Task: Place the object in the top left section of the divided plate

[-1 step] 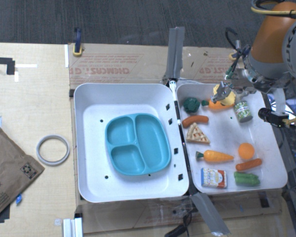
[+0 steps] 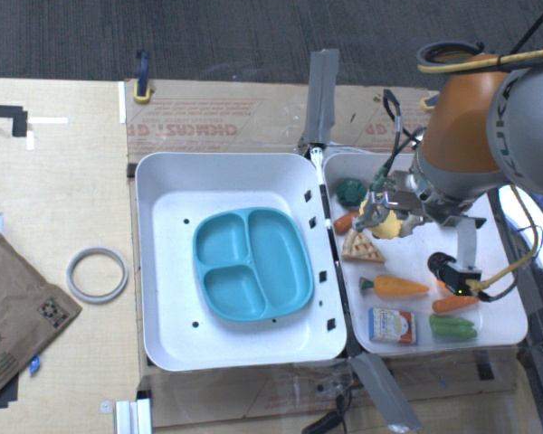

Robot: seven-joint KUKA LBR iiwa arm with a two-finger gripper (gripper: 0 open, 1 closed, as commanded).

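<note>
My hand [image 2: 380,213] hangs over the right bin [image 2: 511,319], low among the toy food, just beside a yellow piece [image 2: 389,227]; I cannot tell how it is set or whether it holds anything. The divided plate [image 2: 253,263] lies in the left bin [image 2: 154,269], well apart. I judge I should secure one item cleanly, lift straight up, then cross the wall between the bins. The pizza slice [image 2: 363,248], carrot [image 2: 398,287] and green piece [image 2: 350,190] crowd close and could snag.
</note>
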